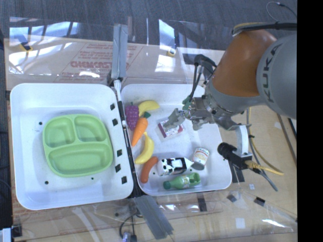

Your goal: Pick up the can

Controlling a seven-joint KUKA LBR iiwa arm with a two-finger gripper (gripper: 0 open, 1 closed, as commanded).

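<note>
Green bottle (181,182) lies on its side along the near wall of the right bin (214,185), with a black-and-white cow toy (173,166) just behind it and an orange carrot (148,169) at that toy's left. At the cow's right stands the can (201,156), small and pale with a light lid, resting on the bin floor near the right wall and well apart from the arm's working end. Farther back, a yellow banana (147,149) curves beside a second carrot (140,129), and a bunch of purple grapes (131,116) sits against the divider between the bins, with another banana (149,106) near it. Toward the middle of the bin lies a small red-and-white packet (170,129). Over it hangs the gripper (177,118) of the grey arm (272,74), which reaches in from the right with its orange band (245,62) prominent; the fingers (174,117) are spread apart just above the packet and pinch nothing. In the left bin (25,105), a green divided plate (77,144) with three compartments rests flat at the centre. Both bins sit side by side on the table (60,59), whose far part is covered by a clear sheet over printed cardboard.
</note>
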